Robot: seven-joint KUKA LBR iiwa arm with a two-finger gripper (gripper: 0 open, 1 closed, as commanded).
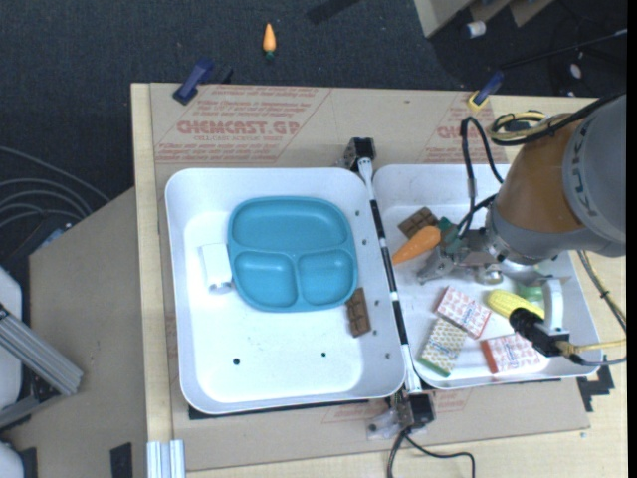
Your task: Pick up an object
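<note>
Two shallow white bins side by side on a bench, seen from above at a slant. Left bin [189, 297] holding a blue divided plate [292, 252] near its centre, a small white block [216, 266] just beside the plate's left edge, and a brown bar [357, 314] close to the right wall; broad bare floor along the front and left front corner. Right bin [418, 179] crowded: an orange carrot [416, 246] near the left wall, a brown piece [416, 221] touching it behind, two patterned packets [464, 311] [443, 346] toward the front, a red packet [512, 351] at the front right, a yellow item [516, 305] beside it. Little free floor there, mostly at the back left corner. Grey arm [557, 182] reaching in from the right over the right bin, gripper [456, 257] low, just beside the carrot's right end. Finger spacing cannot be told; nothing seen held between them.
</note>
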